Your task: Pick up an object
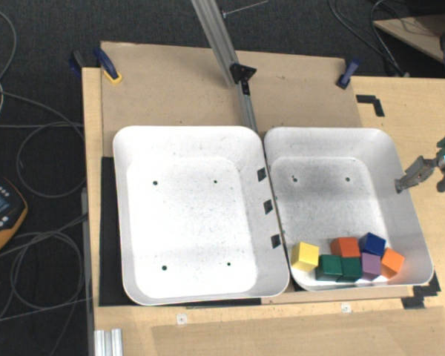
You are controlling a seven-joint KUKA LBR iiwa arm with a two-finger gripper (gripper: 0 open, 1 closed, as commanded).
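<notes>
White plastic bins are sitting side by side on the tan wooden surface, the left bin and the right bin touching along their inner edges, where three small black clips are showing. Blocks are lying clustered in the near corner of the right bin: a yellow block at the left end, a green block just beside it, a red-orange block behind the green one, a blue block further right, a purple block in front of the blue, and an orange block at the right end. All are sitting packed close, several touching. The tool is entering at the right edge of the view, hanging over the right bin's outer rim, well apart from the blocks; one grey finger is pointing left toward the bin, the other is cut off by the frame, and nothing is showing between them, so whether the tool is wide or narrow I cannot tell. A grey metal rail is slanting down from the top to the gap between the bins. Two blue clamps are gripping the surface's far corners. Black cables are trailing over the dark carpet at the left.
</notes>
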